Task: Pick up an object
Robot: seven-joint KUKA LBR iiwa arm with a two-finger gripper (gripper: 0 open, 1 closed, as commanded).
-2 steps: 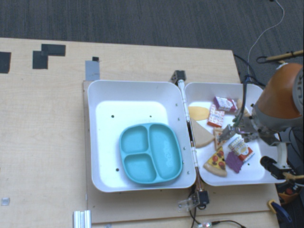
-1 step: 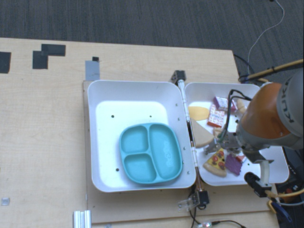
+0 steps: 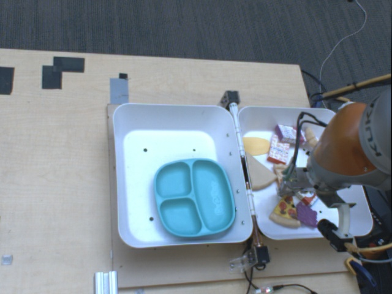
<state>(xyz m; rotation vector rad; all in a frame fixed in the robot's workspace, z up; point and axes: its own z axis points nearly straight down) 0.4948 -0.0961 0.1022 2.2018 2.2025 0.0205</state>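
The right bin [image 3: 266, 230] holds several toy food items: a yellow wedge [image 3: 256, 144], a small pink and white carton [image 3: 280, 149], a purple-topped box [image 3: 285, 131], a tan flat piece [image 3: 262, 176], a pizza slice [image 3: 285, 212] and a purple piece [image 3: 306, 215]. The arm, with its orange band [image 3: 343, 143], hangs over the middle of this bin. My gripper [image 3: 291, 185] points down among the items just above the pizza slice and beside the tan piece. The wrist hides most of it.
The left bin [image 3: 138, 127] holds a light blue divided plate [image 3: 195, 196] at its front right. A metal clamp [image 3: 231, 98] sits at the far end of the wall between the bins. Cables [image 3: 361, 259] lie by the front right corner.
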